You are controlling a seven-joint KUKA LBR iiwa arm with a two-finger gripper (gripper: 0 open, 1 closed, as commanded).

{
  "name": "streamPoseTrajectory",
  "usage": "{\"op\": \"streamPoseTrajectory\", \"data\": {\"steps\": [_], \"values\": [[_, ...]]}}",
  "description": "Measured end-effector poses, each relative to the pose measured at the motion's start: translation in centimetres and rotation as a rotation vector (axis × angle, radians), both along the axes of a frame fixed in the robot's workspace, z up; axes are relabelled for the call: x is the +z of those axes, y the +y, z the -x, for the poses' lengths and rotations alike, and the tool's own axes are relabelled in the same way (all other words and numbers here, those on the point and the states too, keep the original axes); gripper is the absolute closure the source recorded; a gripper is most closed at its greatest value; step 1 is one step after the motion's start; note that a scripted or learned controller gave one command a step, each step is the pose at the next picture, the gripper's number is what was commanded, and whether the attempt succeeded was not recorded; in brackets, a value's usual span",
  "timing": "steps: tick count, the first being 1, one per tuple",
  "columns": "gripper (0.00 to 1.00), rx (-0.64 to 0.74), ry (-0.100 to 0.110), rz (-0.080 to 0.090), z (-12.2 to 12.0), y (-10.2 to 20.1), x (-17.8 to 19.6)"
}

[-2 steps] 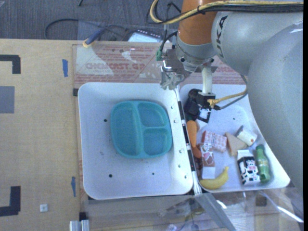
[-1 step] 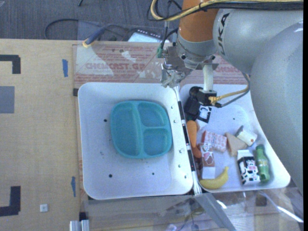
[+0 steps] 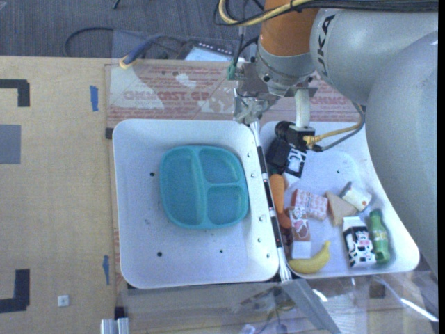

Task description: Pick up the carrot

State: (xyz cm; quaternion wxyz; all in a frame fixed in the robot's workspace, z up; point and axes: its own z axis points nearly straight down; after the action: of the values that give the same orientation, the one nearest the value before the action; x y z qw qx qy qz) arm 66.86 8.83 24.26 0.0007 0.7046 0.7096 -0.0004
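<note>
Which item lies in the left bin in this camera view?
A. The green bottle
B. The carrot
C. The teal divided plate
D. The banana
C: the teal divided plate lies in the left bin, while the carrot, banana and green bottle all lie in the right bin.

Orange carrot, teal plate (three-sectioned), yellow banana, green bottle
</note>
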Motion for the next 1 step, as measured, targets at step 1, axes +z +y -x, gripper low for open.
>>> {"op": "streamPoseTrajectory", "data": {"steps": [1], "values": [[1.00, 0.001, -0.001, 0.001, -0.11, 0.02, 0.95]]}}
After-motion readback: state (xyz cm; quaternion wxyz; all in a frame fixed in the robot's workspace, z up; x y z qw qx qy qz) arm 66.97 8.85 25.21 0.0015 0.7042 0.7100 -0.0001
